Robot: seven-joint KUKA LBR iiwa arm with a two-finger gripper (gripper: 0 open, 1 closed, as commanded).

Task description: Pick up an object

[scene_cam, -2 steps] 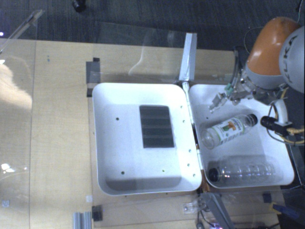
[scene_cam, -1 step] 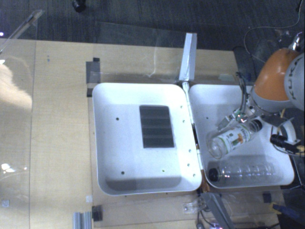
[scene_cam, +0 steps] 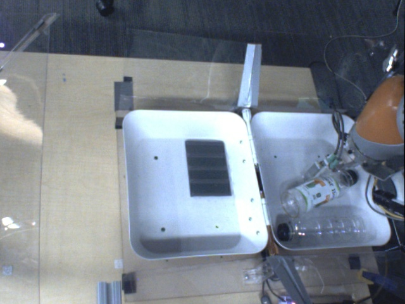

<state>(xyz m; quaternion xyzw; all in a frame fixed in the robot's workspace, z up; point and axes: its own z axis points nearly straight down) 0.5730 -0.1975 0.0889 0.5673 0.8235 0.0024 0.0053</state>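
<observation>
A clear plastic bottle with a green and white label (scene_cam: 314, 192) lies tilted in the right bin (scene_cam: 285, 132). Its upper end points to the right, towards the arm. My gripper (scene_cam: 334, 163) hangs low over the bin just above that upper end, under the orange band (scene_cam: 383, 116) of the arm. A second, bare clear bottle (scene_cam: 329, 228) with a dark cap lies along the bin's near wall. In the left bin (scene_cam: 145, 189) a flat black ridged block (scene_cam: 207, 168) lies near the middle.
A low wall (scene_cam: 253, 170) parts the two bins. Cables (scene_cam: 386, 201) hang by the arm at the right edge. A metal post (scene_cam: 250, 75) stands behind the bins, and light wooden bench (scene_cam: 76, 170) lies to the left.
</observation>
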